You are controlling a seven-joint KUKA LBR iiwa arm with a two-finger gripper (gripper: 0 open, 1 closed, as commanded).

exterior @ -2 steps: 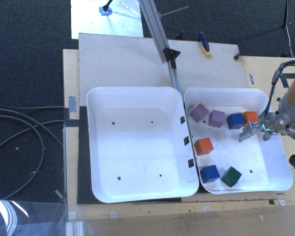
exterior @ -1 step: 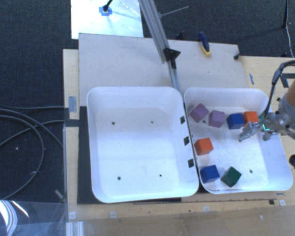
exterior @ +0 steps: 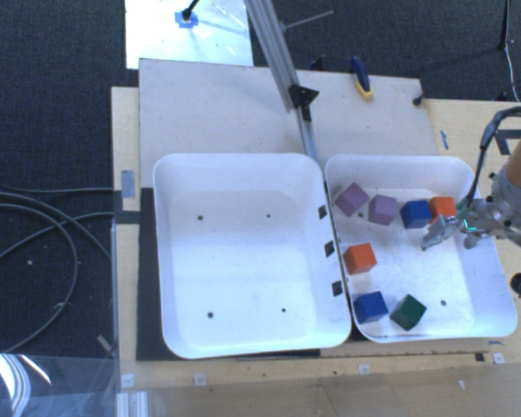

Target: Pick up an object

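Gripper (exterior: 450, 231) fingers are spread apart, one finger tip (exterior: 431, 237) pointing left-downward and the other lying toward the arm side; nothing is seen between them, so no object is held. It sits low over the right bin (exterior: 491, 320), near that bin's right wall. Immediately above and left of the fingers lies an orange cube (exterior: 442, 206), very close to the gripper; whether they touch cannot be determined. Touching that cube on its left is a blue cube (exterior: 414, 214), followed further left by two purple cubes (exterior: 382, 208) and (exterior: 352, 199) set close together. Below and well left of the gripper, a second orange cube (exterior: 359, 257) rests near the bin's left wall. Further below, a second blue cube (exterior: 370, 306) and a dark green cube (exterior: 408, 312) lie near each other by the bin's front edge. The arm (exterior: 517, 207) enters from the right edge, its wrist roughly level with the gripper and a cable (exterior: 491, 137) looping above it. Beyond the cubes, to the far left, stands the left bin (exterior: 169, 233).
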